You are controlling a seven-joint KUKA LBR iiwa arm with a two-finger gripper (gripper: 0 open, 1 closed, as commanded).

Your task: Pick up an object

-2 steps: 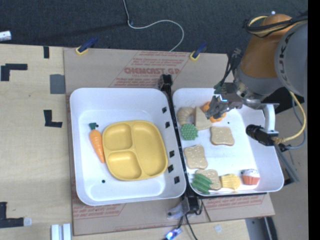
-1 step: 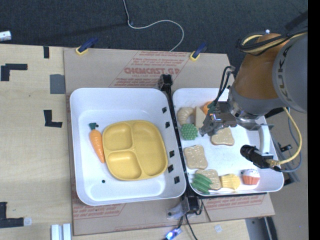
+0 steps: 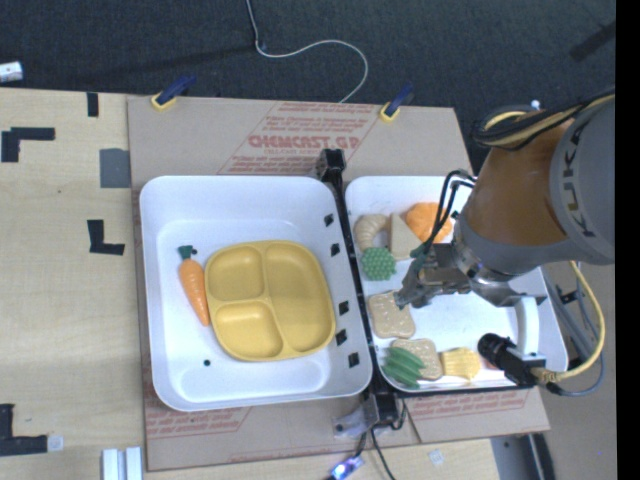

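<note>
The arm (image 3: 520,203) comes in from the right, grey w/ the orange band, and bends down over the right bin (image 3: 470,313). Its pincer (image 3: 412,296) is low in the left half of that bin, just above a flat beige cracker-like piece (image 3: 389,315). The dark fingers are too small and too much in shadow; I cannot tell if they are apart or together, and nothing is seen between them.

Objects to pick, all in the right bin, along its left side and front edge:
- a pale tan croissant-like piece (image 3: 371,230) at the back left corner
- an orange wedge (image 3: 426,219) beside it, partly under the arm, w/ a whitish piece (image 3: 403,236) between the two
- a small green bumpy ball (image 3: 377,263), just in front of the croissant-like piece
- the beige cracker-like piece, in the middle of the left side
- green pods (image 3: 404,364) at the front, lying on another beige piece (image 3: 424,351)
- a yellow piece (image 3: 460,364) just right of the pods

The left bin (image 3: 170,218) holds a yellow divided plate (image 3: 268,299) w/ three compartments, approx. in the centre. A toy carrot (image 3: 194,286) lies just left of the plate, green top to the back.

Both bins sit on a cardboard sheet (image 3: 300,138) on the worktop (image 3: 60,268). A thin white cable (image 3: 310,53) runs over the dark floor behind.
</note>
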